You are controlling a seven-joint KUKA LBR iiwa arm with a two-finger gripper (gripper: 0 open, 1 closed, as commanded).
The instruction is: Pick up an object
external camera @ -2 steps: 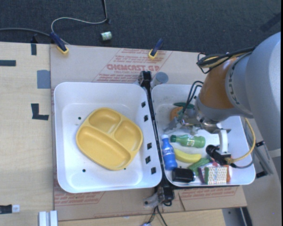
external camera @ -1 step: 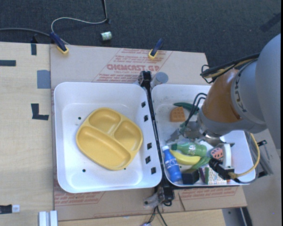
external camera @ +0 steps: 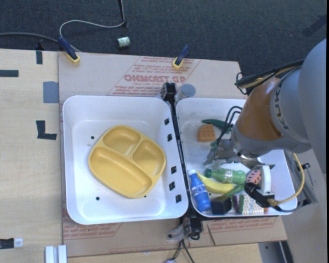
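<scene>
Objects crowding the right bin under the arm

Objects are lying at lower right of the frame: green bottle (external camera: 228, 175), banana (external camera: 216, 186), blue bottle (external camera: 199, 190). Gripper (external camera: 218, 153) is hovering just above them. Yellow divided plate (external camera: 127, 161) is sitting in the left bin (external camera: 77, 147).
</scene>
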